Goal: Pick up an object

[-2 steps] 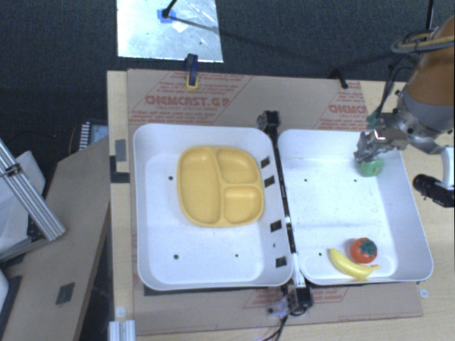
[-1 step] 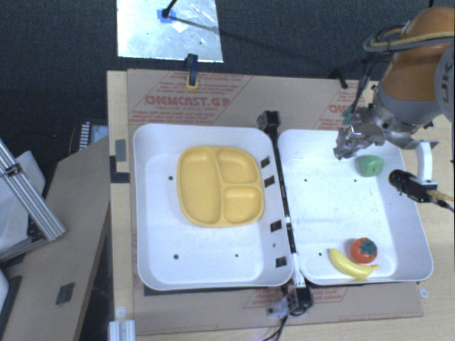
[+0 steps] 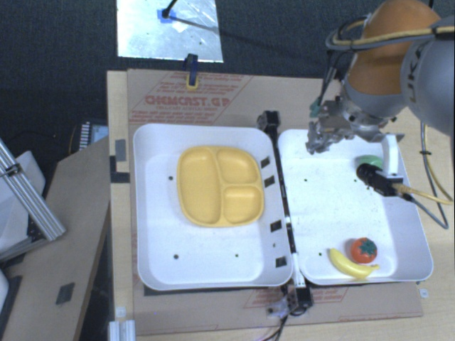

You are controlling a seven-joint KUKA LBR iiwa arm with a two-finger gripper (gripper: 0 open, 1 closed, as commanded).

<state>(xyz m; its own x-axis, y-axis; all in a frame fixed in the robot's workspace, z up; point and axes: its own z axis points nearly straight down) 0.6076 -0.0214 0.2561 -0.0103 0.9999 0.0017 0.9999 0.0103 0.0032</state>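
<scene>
The gripper (image 3: 318, 145) hangs over the right bin's (image 3: 320, 212) far-left corner, its opening too blurred to tell, while the banana (image 3: 350, 263) and tomato (image 3: 363, 249) lie touching toward five o'clock, the banana's length running nearly crosswise.

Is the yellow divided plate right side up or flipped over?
Right side up: the yellow plate in the left bin shows its three recessed compartments facing the camera.

My gripper (image 3: 318, 142) hangs over the upper left of the shallow white right bin (image 3: 320, 212); a yellow plastic banana (image 3: 351, 264) touches an orange-red toy tomato (image 3: 363, 249) lower right. A yellow three-compartment plastic tray (image 3: 218, 185) lies centred in the left white bin (image 3: 153, 212).
</scene>
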